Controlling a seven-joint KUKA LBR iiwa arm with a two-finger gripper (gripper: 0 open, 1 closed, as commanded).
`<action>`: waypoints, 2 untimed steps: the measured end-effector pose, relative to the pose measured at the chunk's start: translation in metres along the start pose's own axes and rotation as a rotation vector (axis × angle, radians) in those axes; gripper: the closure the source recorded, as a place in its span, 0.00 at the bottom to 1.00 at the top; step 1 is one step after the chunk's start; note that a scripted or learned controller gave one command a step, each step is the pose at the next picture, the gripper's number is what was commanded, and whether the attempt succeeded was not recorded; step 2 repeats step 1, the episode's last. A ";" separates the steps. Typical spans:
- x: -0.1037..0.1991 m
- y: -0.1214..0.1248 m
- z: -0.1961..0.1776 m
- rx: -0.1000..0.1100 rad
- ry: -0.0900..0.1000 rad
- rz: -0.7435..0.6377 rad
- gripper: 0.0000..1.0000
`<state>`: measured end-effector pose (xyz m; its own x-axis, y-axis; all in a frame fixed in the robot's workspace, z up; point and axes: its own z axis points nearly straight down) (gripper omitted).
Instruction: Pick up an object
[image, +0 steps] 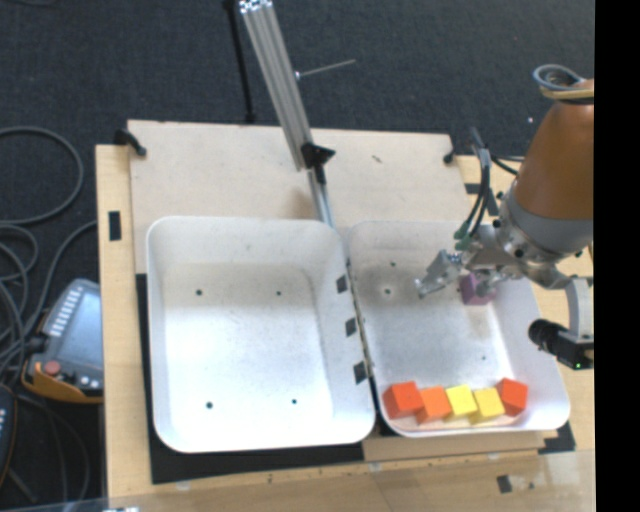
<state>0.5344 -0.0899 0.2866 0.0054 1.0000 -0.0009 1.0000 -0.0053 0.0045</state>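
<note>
— Any writing, labels or numbers you can read from up there?

— None that I can make out. The handheld pendant (72, 330) left of my worktop (220, 170) has a screen and buttons, but they are too small and blurred for me to read.

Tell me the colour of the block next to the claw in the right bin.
Purple. The block lies just right of the claw in the camera view.
</note>
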 end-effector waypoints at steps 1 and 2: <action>-0.092 0.025 0.044 0.004 -0.005 0.001 0.00; -0.092 0.025 0.044 0.004 -0.005 0.001 0.00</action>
